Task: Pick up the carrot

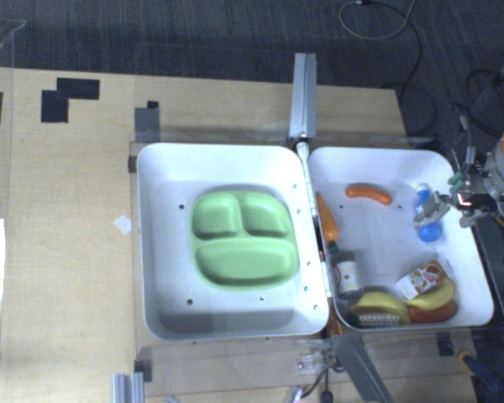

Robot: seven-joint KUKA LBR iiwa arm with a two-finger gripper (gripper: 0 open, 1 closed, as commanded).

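1. My gripper (464, 198) sits at the right edge of the right bin (487, 296), near the far corner and just beside a small blue bottle (426, 217). I cannot tell how it is set from this slant, and I see nothing held in it.
2. The carrot (326, 217) lies against the left wall of that same bin, along the divider, its green end pointing toward the near side. It is well apart from my tool, across the bin's width.
3. An orange sausage (369, 193) lies between us, toward the far wall; a small jar (346, 275) sits just past the carrot's green end, with a banana (378, 301) beyond.
4. I judge the reach has not yet begun.
5. Next I need to cross leftward over the sausage, align with the carrot's long axis, and descend close to the wall without catching it.
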